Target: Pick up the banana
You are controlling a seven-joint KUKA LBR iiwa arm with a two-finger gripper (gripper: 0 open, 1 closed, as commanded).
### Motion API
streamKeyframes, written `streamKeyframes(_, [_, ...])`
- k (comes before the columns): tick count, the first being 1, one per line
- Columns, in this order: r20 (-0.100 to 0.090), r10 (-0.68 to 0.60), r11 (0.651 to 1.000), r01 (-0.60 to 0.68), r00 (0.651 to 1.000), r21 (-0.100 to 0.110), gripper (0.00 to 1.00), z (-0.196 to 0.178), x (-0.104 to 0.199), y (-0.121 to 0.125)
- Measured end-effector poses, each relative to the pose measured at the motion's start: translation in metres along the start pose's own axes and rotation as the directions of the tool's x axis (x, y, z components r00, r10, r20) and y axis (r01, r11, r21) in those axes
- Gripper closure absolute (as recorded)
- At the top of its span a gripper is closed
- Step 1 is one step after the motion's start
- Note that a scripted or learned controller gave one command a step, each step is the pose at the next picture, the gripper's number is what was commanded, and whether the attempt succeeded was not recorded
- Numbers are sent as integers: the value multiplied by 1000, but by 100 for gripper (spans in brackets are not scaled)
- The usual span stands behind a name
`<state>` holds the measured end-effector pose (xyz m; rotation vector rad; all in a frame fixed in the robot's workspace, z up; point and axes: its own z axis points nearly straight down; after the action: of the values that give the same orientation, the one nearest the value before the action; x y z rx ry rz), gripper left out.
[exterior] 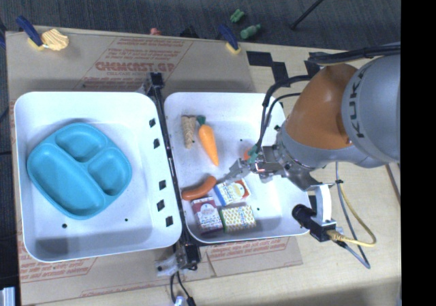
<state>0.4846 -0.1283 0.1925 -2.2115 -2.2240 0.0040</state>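
1. The arm point(340, 117) reaches over the right bin point(272, 103).
2. The gripper point(240, 170) hangs low; whether open or closed, I cannot tell.
3. No banana is plainly recognisable; the orange-red curved piece point(198, 188), possibly a sausage, lies just left, long axis slanting.

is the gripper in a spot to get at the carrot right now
Probably yes: the carrot lies uncovered in the right bin, close beside the gripper, with bare floor between them. The tan piece crowds its leafy end.
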Motion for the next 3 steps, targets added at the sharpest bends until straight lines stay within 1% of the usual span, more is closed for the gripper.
streamKeyframes(1, [1, 96, 995, -96, 995, -1, 0, 2, 115, 9])
streamKeyframes(2, [1, 33, 999, -33, 999, -1, 0, 1, 185, 28])
streamKeyframes(3, [2, 122, 993, -122, 993, -1, 0, 1, 300, -2])
